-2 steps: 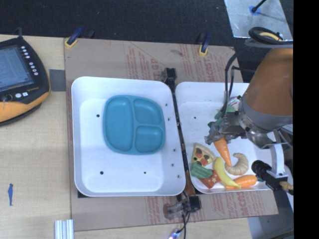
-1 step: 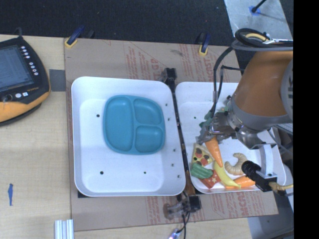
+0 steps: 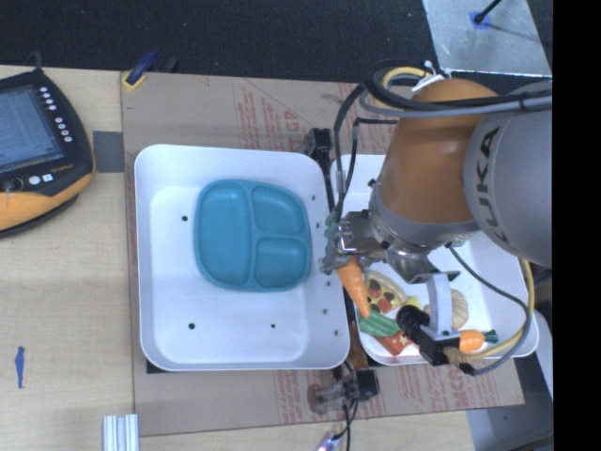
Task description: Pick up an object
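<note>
My arm (image 3: 441, 172) reaches in from the right and hangs low over the right bin (image 3: 526, 341), because that is where the small things lie crowded together. The fingers (image 3: 336, 248) sit at that bin's left edge, close against the wall it shares with the left bin (image 3: 150, 252). My own wrist shades them, so I cannot tell whether they are open or closed.

The nearest candidate is an orange carrot (image 3: 356, 291). It lies slantwise just below the fingers, with its upper end touching or nearly touching them; which of the two I cannot say, and I see nothing that proves I hold it. Beside it lie a flat pale piece with dark dots (image 3: 383, 294) and a green piece (image 3: 376, 325). A small orange thing (image 3: 471, 340) rests nearer the right rim.

I judge the carrot the likeliest target, since it is long, narrow and closest. The bin wall so near leaves little room, and a grasp could slip off the tapered body.

The teal divided plate (image 3: 252, 234) lies flat in the left bin, well apart, too broad for me. A teach pendant (image 3: 33, 148) rests on the desk (image 3: 66, 327).
</note>
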Robot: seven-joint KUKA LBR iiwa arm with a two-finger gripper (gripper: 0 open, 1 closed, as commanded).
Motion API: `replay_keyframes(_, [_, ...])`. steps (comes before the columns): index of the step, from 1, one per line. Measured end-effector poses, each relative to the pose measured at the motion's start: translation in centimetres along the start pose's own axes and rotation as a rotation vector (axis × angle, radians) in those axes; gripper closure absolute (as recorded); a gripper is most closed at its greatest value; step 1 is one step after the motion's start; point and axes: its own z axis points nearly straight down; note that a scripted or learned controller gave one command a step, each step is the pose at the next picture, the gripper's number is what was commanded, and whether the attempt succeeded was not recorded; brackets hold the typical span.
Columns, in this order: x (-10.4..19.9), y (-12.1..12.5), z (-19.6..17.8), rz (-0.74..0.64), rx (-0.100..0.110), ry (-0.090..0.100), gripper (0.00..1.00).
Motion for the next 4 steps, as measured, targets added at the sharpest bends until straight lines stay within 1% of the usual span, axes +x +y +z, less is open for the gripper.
replay_keyframes(1, [-7.6, 0.0, -1.8, 0.005, -0.003, 0.000, 1.00])
replay_keyframes(2, [-1.6, 0.0, 0.0, 0.001, 0.001, 0.001, 1.00])
replay_keyframes(3, [1.4, 0.0, 0.1, 0.000, 0.000, -0.001, 1.00])
replay_keyframes(4, [-4.4, 0.4, -2.7, 0.005, -0.002, 0.000, 1.00])
